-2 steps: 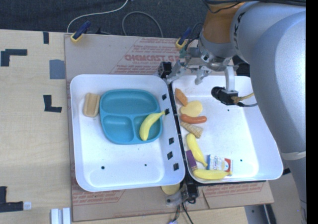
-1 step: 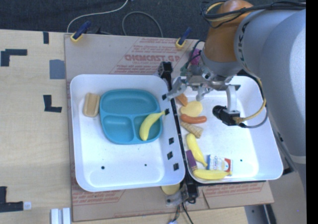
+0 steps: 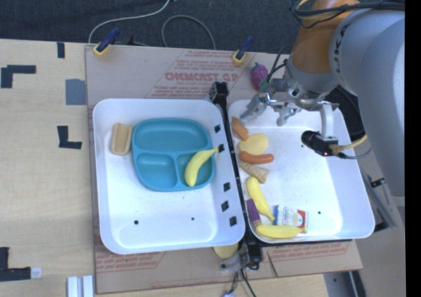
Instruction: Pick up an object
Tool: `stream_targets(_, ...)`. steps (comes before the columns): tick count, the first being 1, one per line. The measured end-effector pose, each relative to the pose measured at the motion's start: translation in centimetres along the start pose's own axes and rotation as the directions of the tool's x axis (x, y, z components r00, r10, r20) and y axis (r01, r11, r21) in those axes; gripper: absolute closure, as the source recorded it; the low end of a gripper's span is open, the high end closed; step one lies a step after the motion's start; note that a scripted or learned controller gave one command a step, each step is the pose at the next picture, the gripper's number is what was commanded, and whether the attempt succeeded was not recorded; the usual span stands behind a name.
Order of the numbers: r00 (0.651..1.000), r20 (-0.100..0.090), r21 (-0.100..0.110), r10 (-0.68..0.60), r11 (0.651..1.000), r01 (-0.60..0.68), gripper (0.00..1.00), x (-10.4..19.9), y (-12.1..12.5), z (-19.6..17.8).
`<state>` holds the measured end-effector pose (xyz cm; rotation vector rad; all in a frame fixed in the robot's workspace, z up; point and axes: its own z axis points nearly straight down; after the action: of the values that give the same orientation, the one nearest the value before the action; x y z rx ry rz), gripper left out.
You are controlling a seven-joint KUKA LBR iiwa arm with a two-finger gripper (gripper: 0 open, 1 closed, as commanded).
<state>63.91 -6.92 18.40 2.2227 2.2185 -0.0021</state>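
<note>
Item 1. Gripper [image 3: 268,110]: hangs over the upper-left corner of the right bin [image 3: 342,190]. Two metal fingers [image 3: 250,110] spread apart, nothing between them (open, holding no object). Grey arm with orange band [image 3: 322,32] rises up and to the right of it.

Item 2. Carrot-like orange piece [image 3: 239,129]: just below and left of the gripper, against the bin's left wall.

Item 3. Pale yellow round piece [image 3: 256,143]: directly below the gripper, touching the hot dog.

Item 4. Hot dog [image 3: 256,157]: below the round piece, lying crosswise.

Item 5. Tan waffle-textured piece [image 3: 255,171]: further below, just under the hot dog.

Item 6. Banana [image 3: 259,198]: well below the gripper, tilted, beside a purple item [image 3: 252,211] (kind cannot be told).

Item 7. Second banana [image 3: 279,230]: farthest below, flat along the near wall, touching a small white carton [image 3: 289,215] with red and blue print.

Item 8. Purple grape-like object [image 3: 258,74]: above and slightly left of the gripper, outside the bins on the cardboard [image 3: 164,78].

Item 9. Left bin [image 3: 112,223]: well left of the gripper. Contains a blue divided plate [image 3: 161,151] with a third banana [image 3: 197,165] resting on its right compartment, and a tan bread-like slice [image 3: 121,139] touching the plate's left edge.
</note>
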Motion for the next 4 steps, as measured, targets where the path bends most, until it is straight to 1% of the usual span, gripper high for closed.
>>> stream_targets(1, 1.000, 0.004, 0.003, -0.002, 1.000, 0.002, 0.00, -3.0, 2.7, 10.4)
stream_targets(2, 1.000, 0.000, -0.004, -0.003, 1.000, 0.003, 0.00, -3.5, 1.5, 9.8)
stream_targets(3, 1.000, 0.000, -0.001, -0.003, 1.000, 0.003, 0.00, -3.4, 1.9, 9.8)
stream_targets(4, 1.000, 0.001, -0.003, -0.003, 1.000, 0.003, 0.00, -2.5, 1.1, 9.8)
